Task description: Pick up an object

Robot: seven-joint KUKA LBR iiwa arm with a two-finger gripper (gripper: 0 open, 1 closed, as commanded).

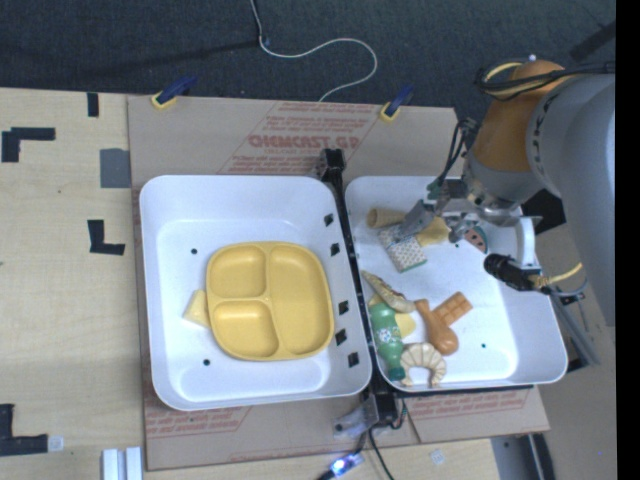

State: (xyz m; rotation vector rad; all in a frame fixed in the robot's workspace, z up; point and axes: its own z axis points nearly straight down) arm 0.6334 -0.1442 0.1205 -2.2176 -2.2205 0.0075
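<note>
Hand [418, 223] low in right bin [520, 368], far-left corner, over grey sponge [406, 253]; grip state unclear, possibly touching it.

Both bins [170, 218] are looking like smooth white plastic, the yellow tray [270, 300] glossy plastic. Matt cardboard [290, 140] is lying beneath them; dark cloth [120, 23] is showing along the frame's top.

Bench [60, 298] with two white bins [170, 208]
</note>
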